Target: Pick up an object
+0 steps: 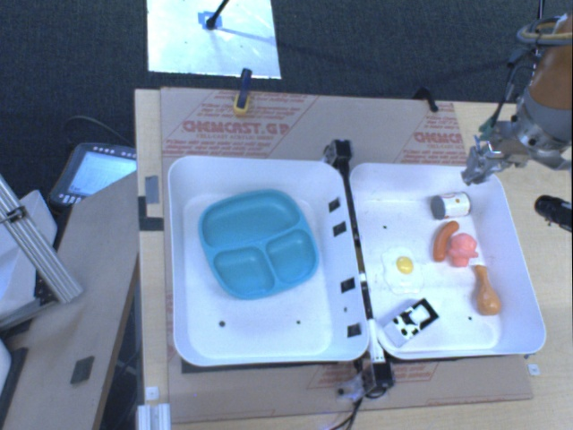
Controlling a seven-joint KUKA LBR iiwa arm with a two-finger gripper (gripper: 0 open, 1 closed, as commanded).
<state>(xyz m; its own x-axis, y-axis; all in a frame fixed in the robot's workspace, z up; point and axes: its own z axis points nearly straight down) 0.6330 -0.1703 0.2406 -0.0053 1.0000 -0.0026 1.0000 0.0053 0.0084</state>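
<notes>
Over the right bin's [515,240] far rim, your arm [548,106] reaching in, tool [477,164] pointing down above the can [450,205], finger state unclear.

The arm [548,106] is grey metal with an orange band at about two o'clock in the view, yellowish cable looped at its top edge. Thin dark cables run down its side. The pincer [481,162] is a small, blocky, silver-grey assembly with dark joints, too small to make out further.
</notes>
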